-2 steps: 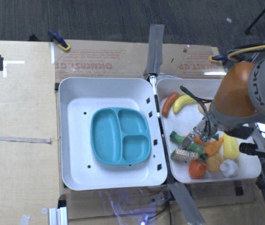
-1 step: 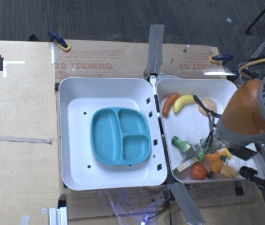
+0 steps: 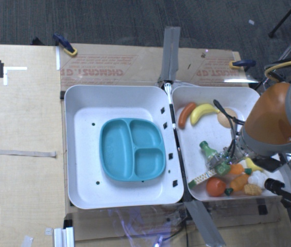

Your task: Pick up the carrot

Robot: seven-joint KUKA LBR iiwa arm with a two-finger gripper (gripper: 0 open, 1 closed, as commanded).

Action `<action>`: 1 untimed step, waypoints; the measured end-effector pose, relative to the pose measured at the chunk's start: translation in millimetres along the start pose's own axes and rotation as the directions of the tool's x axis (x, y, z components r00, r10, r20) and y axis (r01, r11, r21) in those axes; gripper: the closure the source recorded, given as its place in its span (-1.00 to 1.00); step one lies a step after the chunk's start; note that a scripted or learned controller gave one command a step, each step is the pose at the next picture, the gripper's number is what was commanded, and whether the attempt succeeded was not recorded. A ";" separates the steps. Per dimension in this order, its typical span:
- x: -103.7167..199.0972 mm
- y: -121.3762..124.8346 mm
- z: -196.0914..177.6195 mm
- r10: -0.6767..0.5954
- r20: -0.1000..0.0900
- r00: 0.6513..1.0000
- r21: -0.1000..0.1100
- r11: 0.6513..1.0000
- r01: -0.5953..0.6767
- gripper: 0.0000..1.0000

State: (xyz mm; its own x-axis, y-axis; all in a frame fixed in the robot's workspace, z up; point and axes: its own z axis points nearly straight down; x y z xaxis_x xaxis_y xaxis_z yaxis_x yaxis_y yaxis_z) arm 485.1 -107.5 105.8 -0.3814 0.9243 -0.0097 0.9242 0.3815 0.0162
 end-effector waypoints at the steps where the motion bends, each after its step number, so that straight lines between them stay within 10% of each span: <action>1: -67.8 -33.8 -14.7 -0.414 -0.010 0.910 0.009 0.910 0.414 1.00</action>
State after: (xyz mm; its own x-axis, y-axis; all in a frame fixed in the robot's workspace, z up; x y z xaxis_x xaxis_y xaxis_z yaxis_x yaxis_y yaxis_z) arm 479.5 -183.1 120.7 -0.7297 0.6837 -0.0052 0.6837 0.7297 0.0019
